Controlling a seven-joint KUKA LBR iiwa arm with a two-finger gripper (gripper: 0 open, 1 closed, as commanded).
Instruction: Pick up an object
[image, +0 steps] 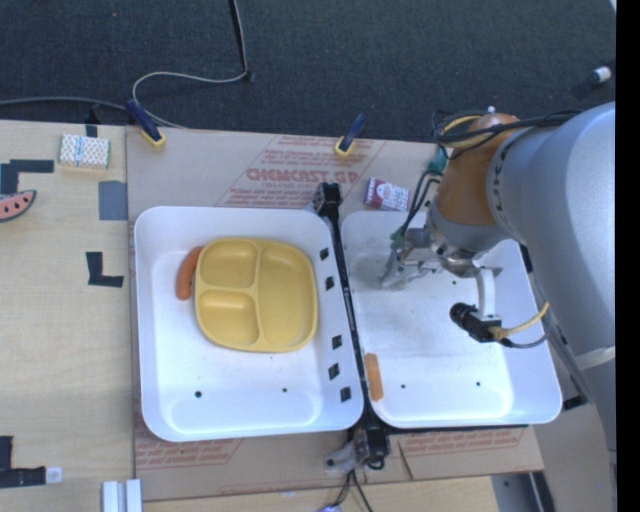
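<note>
Grey and bulky, the KUKA arm (570, 200) fills the right side of the camera view, its orange band (470, 185) sitting just above the wrist. Below the wrist the tool (400, 272) hangs over the upper left part of the right bin (450, 400), close above the white floor; whether its fingers are spread or closed cannot be told from this angle, and nothing can be seen between them. A black fitting with a yellow cable (485, 325) hangs from the wrist over the middle of the same bin.

One small orange object (373, 376) (oblong, perhaps a toy carrot) lies in the right bin, hard against its left wall near the bottom, well apart from the tool.

Across the divider, the left bin (240, 410) holds a yellow divided plate (256, 294) with three compartments, lying flat in its upper half. An orange sausage-shaped toy (185, 274) lies just beside the plate's left edge, touching it or nearly so.

Behind the bins, on the cardboard sheet (290, 170) covering the tabletop, a small red and white packet (385, 194) rests near the right bin's top left corner.
</note>
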